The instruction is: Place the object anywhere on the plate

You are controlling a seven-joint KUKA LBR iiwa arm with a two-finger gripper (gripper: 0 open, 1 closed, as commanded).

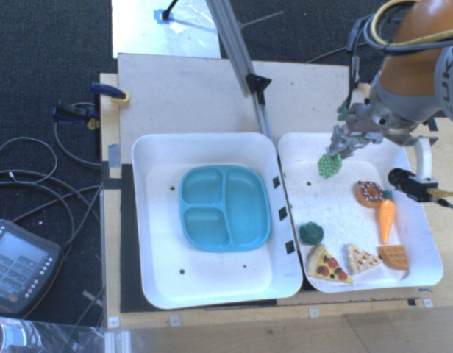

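From the overhead camera, my claw (343, 147) hung over the back of the right bin (432, 271), pinching a bunch of green toy grapes (329, 165) that dangled just off the floor. So I'd say I was at the carry stage. The blue divided plate (225, 208) sat in the left bin (157, 285), well apart. Next up, I figured: swing left over the bin walls, then let go above any compartment.

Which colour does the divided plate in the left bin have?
The plate is light blue, a turquoise shade, as the camera view shows clearly against the white bin.
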